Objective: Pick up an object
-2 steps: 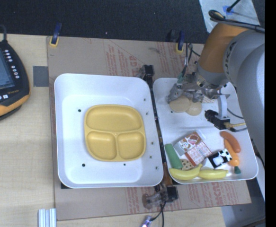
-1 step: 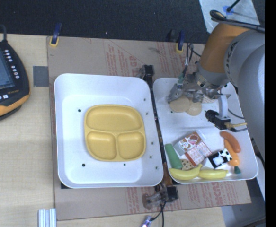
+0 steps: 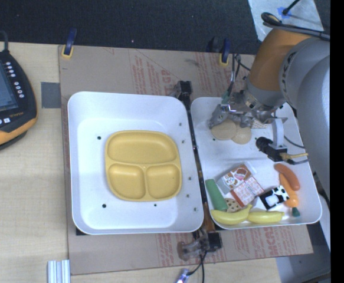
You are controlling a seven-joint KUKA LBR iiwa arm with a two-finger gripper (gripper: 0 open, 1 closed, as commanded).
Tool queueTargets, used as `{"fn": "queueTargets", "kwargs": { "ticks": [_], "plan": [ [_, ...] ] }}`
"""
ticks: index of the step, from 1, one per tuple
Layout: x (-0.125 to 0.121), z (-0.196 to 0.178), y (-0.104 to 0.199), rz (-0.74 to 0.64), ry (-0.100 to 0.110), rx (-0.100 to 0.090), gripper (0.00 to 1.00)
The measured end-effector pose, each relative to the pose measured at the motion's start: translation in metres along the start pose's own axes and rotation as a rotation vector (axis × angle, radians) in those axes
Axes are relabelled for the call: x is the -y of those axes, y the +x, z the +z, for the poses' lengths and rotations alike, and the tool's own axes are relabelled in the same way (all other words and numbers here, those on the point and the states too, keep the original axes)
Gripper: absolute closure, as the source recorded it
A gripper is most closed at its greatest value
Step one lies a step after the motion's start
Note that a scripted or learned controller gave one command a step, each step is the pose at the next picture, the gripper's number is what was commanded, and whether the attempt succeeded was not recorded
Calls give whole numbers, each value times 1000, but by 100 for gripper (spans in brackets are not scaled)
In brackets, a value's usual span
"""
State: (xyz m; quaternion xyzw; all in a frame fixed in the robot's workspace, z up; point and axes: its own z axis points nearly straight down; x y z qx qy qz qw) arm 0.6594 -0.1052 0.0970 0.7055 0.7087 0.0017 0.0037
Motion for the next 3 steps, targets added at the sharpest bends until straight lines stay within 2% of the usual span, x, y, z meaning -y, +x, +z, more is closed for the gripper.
{"fn": "queueTargets", "kwargs": {
  "ticks": [3],
  "plan": [
    [0,0,4,1,0,-1,0]
  ]
}}
